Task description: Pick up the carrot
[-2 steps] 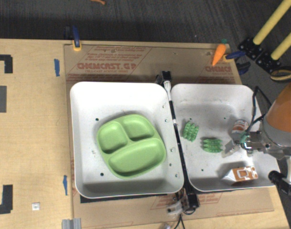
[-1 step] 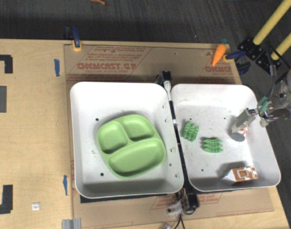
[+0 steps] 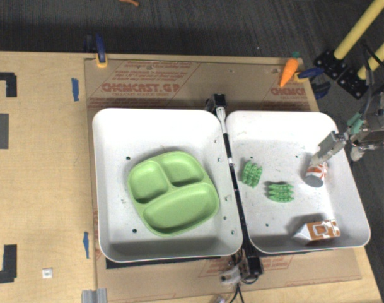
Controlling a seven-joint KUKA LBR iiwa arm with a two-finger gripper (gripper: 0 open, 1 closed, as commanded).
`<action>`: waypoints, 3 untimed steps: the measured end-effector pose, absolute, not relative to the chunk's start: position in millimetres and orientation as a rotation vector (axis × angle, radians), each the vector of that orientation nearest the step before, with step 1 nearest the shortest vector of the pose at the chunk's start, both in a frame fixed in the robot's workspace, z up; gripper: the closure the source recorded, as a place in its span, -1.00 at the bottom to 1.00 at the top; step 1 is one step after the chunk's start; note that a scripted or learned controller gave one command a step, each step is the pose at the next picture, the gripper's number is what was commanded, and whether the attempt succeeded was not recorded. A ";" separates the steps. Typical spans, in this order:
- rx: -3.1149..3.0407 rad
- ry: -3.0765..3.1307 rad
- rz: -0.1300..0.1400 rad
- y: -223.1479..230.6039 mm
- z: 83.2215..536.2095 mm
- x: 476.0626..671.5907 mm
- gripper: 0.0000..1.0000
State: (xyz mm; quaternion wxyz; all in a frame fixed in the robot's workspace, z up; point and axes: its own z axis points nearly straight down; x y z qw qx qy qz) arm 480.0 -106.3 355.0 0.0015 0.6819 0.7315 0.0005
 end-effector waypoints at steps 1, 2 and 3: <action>2.172 2.264 0.003 -82.2 365.3 480.4 -1.00; 2.411 2.015 -0.001 -60.3 357.9 479.8 -1.00; 2.522 1.877 -0.002 -20.9 341.0 479.7 -1.00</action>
